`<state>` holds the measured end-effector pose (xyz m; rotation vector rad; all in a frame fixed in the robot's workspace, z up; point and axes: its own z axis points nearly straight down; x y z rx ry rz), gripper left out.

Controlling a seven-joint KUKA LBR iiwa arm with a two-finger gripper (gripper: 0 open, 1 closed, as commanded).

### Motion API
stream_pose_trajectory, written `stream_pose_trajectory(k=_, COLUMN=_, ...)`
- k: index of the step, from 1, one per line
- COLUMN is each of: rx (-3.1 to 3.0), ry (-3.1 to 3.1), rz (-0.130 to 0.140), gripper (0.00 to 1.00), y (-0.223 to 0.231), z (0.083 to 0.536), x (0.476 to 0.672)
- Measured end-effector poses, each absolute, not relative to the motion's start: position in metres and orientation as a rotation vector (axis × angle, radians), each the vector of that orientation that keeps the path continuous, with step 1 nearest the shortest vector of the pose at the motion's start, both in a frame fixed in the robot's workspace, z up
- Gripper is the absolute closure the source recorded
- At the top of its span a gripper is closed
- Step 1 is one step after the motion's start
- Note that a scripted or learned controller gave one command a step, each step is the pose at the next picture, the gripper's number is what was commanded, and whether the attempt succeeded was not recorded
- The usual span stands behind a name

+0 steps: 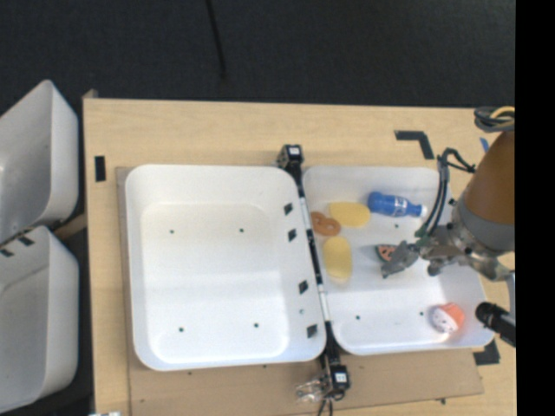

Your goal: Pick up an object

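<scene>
Over the right bin [381, 341], the end effector [401, 258] hangs low above the floor, near a small dark item; whether it is apart or together cannot be told. Just beyond it lie two yellow pieces [338, 257], likely light, smooth and a little soft, best taken across their narrow width. A blue bottle [392, 204] rests past them; round and slippery, it would probably roll. From the end effector the grey wrist rises into an orange band [494, 180], leaning in over the tabletop [104, 258].
</scene>
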<state>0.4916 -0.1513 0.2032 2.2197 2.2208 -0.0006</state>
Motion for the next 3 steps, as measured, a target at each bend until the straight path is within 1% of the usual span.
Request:
stream_pose_trajectory(k=1, rx=2.218, ry=2.213, rz=0.002, gripper=0.0, y=-0.229, z=0.116, x=0.57)
stream_pose_trajectory(k=2, rx=2.211, ry=2.224, rz=0.005, gripper=0.0, y=-0.179, z=0.102, x=0.65)
stream_pose_trajectory(k=3, rx=2.258, ry=2.257, rz=-0.031, gripper=0.0, y=-0.209, z=0.098, x=0.683)
